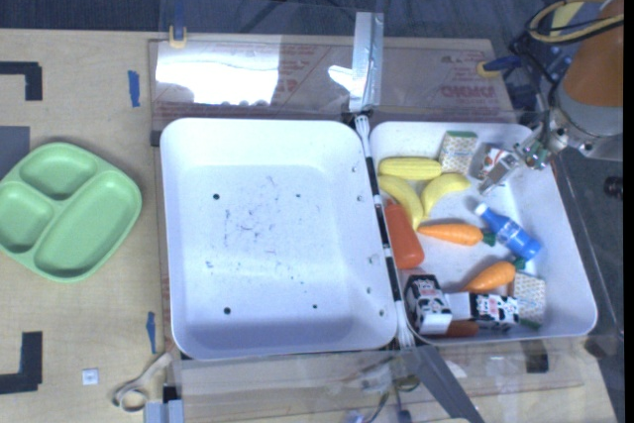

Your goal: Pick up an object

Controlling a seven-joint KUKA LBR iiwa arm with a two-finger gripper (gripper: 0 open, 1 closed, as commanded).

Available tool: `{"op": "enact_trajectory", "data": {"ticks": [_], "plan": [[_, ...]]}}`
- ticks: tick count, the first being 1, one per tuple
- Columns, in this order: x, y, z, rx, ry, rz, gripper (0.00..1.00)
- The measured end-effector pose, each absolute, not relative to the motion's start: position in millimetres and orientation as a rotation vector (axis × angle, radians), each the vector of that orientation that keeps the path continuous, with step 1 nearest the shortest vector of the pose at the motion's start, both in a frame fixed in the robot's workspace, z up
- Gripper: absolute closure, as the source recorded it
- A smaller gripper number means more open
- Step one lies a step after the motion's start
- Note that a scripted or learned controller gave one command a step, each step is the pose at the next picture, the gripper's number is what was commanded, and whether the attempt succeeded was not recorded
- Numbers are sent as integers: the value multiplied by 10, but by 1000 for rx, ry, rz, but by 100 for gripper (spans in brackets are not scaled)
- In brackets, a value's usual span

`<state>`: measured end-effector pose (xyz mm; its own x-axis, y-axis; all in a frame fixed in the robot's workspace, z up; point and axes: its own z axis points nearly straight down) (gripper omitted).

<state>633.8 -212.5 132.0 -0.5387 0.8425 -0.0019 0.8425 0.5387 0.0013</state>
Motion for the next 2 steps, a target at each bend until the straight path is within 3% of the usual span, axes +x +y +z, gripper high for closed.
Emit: {"op": "enact_trajectory", "data": {"ticks": [1, 2], "plan": [[6602, -2146, 909, 1543, 2756, 3, 0], [6632, -2156, 990, 1533, 2744, 2, 100]]}}
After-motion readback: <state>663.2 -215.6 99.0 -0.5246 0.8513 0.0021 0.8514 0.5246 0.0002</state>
